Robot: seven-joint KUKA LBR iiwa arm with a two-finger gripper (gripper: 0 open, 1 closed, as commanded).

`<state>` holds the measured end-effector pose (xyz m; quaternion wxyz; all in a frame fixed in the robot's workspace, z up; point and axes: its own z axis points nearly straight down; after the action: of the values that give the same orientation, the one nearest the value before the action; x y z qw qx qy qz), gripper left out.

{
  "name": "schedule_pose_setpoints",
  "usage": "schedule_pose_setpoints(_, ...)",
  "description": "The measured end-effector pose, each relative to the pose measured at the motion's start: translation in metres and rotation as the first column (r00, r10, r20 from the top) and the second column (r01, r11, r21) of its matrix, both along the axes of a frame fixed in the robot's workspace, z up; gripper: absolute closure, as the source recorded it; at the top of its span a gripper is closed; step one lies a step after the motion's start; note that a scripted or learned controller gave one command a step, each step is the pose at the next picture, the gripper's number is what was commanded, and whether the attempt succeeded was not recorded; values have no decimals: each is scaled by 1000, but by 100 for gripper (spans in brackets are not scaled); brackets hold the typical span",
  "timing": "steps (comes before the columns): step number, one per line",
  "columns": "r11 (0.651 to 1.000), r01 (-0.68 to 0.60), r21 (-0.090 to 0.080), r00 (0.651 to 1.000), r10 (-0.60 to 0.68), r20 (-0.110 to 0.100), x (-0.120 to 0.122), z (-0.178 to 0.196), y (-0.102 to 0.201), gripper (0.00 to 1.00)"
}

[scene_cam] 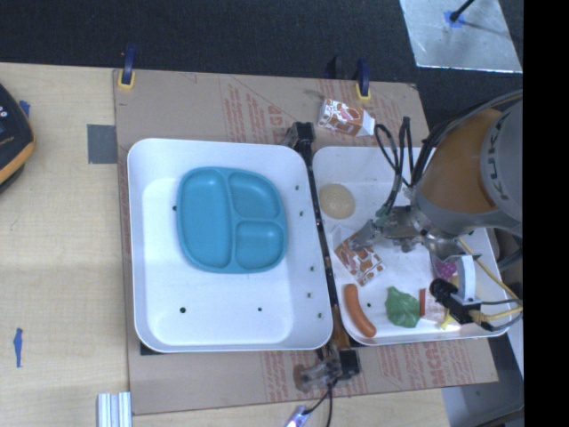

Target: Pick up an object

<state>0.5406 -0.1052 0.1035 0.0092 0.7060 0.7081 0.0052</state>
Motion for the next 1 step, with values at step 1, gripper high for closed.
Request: schedule_pose_setpoints(1,1000,-10,14,1000,10,6,5,15,7,100)
